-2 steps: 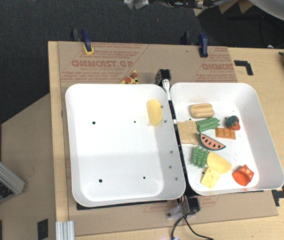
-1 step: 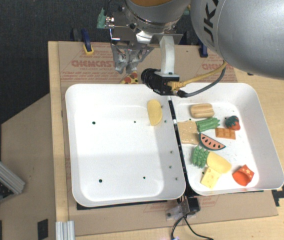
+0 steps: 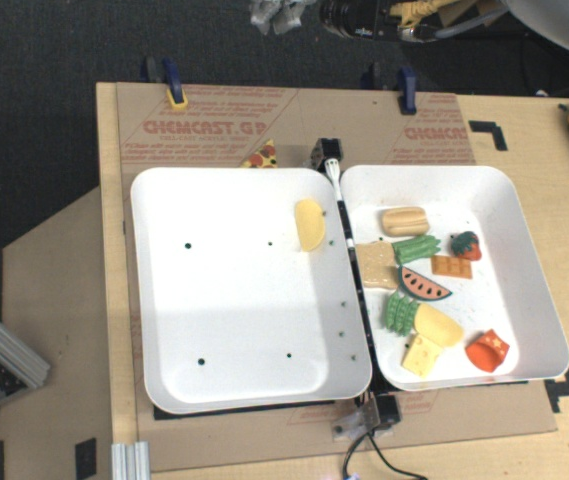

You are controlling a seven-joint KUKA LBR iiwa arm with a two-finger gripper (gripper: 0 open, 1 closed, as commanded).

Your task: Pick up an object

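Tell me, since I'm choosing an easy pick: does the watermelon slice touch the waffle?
Apart. The camera view shows a strip of white bin floor between the watermelon slice and the waffle.

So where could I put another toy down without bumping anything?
The left bin has lots of bare white floor; just one yellow piece sits near its upper right wall. The right bin is crowded with toy food down its middle, from the bread roll to the cheese wedge.
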